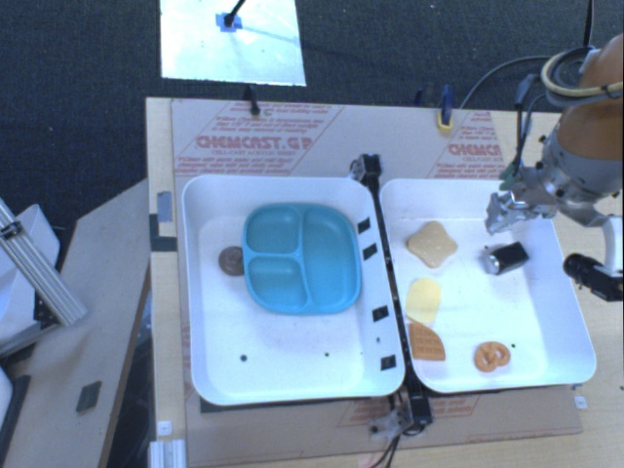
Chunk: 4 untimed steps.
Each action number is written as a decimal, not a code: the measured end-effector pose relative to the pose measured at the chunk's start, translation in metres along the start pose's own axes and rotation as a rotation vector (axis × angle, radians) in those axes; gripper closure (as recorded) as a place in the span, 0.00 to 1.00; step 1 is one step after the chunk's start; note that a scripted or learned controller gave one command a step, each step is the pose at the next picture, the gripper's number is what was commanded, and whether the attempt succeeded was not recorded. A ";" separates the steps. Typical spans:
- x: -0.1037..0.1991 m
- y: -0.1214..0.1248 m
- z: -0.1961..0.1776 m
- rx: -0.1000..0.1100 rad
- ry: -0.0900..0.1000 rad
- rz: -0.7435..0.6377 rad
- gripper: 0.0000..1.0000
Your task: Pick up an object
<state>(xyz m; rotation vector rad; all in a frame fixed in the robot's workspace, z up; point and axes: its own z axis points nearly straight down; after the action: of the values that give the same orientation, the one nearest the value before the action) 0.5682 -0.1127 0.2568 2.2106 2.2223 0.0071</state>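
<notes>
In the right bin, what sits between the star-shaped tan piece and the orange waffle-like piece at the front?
In the camera view, a pale yellow slice lies between the star-shaped tan piece and the orange waffle-like piece.

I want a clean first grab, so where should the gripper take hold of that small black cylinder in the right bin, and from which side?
Grip the black cylinder across its round body near mid-length, coming straight down. It lies on its side, slightly angled, with open floor of the right bin around it, so fingers could likely close across its narrow width. The gripper sits just above it.
</notes>
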 end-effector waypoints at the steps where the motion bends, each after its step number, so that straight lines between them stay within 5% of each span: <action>1: 0.000 0.001 -0.006 0.005 0.001 0.000 1.00; 4: 0.162 -0.027 0.027 0.009 0.004 -0.006 1.00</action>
<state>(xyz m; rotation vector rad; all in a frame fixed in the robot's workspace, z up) 0.5402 0.0495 0.2297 2.2102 2.2358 0.0019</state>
